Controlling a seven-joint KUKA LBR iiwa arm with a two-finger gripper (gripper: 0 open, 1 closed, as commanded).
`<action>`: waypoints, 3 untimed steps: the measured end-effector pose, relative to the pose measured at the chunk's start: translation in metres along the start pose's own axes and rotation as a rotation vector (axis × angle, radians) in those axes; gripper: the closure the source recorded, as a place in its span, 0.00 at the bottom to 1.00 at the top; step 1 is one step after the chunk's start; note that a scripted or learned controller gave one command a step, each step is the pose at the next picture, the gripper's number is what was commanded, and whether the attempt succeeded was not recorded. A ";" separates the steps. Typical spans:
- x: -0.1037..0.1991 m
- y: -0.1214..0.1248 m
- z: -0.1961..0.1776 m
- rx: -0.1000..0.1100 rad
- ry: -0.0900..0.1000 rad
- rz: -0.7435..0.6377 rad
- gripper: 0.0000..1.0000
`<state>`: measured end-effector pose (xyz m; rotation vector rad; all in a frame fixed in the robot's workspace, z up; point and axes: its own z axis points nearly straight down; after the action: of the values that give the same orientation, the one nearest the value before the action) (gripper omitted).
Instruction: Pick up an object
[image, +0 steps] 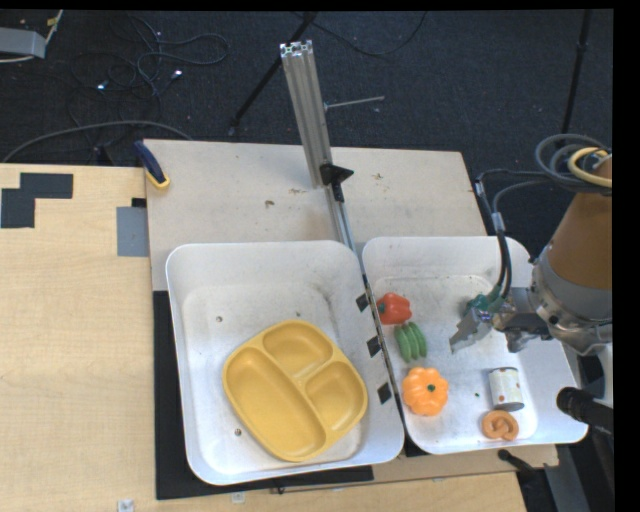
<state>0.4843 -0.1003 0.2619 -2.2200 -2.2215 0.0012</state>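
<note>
The right bin (440, 255) holds several small objects. A red toy vegetable (394, 307) lies by the divider, with a green one (411, 341) just below it and an orange pumpkin (424, 390) nearer the front. A small white-and-grey can (504, 387) and an orange ring-shaped piece (500, 426) sit at the front right. My gripper (492, 337) hangs over the middle right of this bin, above the can and to the right of the green vegetable. Its fingers stand open with nothing between them.
The left bin (200, 290) holds a yellow divided plate (294, 388). A metal post (312, 120) rises behind the bins, over the divider. The arm (580, 250) comes in from the right, with cables trailing near it.
</note>
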 end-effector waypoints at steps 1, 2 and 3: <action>-0.001 0.002 0.059 0.009 0.002 0.001 0.00; -0.001 0.002 0.103 0.008 0.002 0.001 0.00; 0.003 0.001 0.166 0.007 0.002 0.002 0.00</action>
<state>0.4847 -0.0970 0.0955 -2.2178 -2.2146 0.0063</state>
